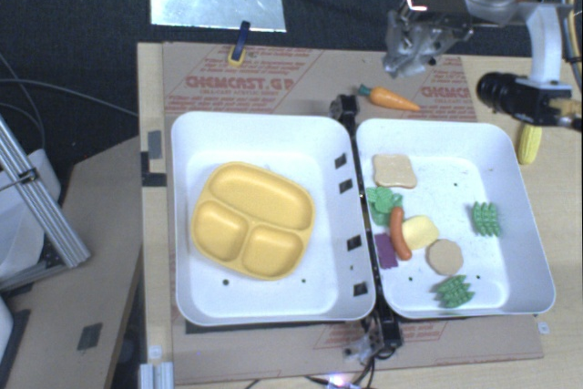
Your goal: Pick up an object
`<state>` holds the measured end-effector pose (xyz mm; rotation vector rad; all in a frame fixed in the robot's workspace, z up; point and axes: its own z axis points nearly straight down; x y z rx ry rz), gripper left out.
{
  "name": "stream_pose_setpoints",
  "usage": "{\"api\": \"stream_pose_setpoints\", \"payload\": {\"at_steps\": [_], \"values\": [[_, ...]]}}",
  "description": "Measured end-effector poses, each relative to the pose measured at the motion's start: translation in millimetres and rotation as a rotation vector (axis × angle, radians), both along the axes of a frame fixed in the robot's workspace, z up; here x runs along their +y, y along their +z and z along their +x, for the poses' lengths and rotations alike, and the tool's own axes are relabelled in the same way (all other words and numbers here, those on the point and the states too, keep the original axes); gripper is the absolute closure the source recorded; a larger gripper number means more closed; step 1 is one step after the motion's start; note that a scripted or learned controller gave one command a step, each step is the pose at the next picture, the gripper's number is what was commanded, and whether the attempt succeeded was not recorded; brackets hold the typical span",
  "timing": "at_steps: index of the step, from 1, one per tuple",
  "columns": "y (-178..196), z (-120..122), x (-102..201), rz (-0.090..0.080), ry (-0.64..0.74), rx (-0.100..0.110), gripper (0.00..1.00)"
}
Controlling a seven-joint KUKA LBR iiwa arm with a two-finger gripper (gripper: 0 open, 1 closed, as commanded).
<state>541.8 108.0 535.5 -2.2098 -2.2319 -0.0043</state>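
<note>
The grey metal end effector (412,52) hung above the cardboard sheet on the table (109,196), behind the right shallow white plastic bin (519,187); I cannot tell how it stood. An orange toy carrot (390,97) lay outside the bins, just below it. In the right bin lay a beige toy bread slice (394,170), a red toy sausage (399,232) touching a yellow block (420,232), a round tan biscuit (444,257) and green leafy pieces (one (485,219) well apart, near the right wall). The left white bin (191,141) held a yellow compartment plate (253,220).
</note>
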Motion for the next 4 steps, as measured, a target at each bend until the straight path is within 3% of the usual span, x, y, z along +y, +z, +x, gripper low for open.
{"api": "stream_pose_setpoints", "payload": {"at_steps": [1,2,3,4], "values": [[-8,-58,64,0.000,0.003,0.002,1.00],[-228,-57,104,-0.007,-0.004,0.015,1.00],[-45,-12,127,0.007,-0.004,-0.019,1.00],[-125,53,90,-0.006,-0.014,0.004,1.00]]}}
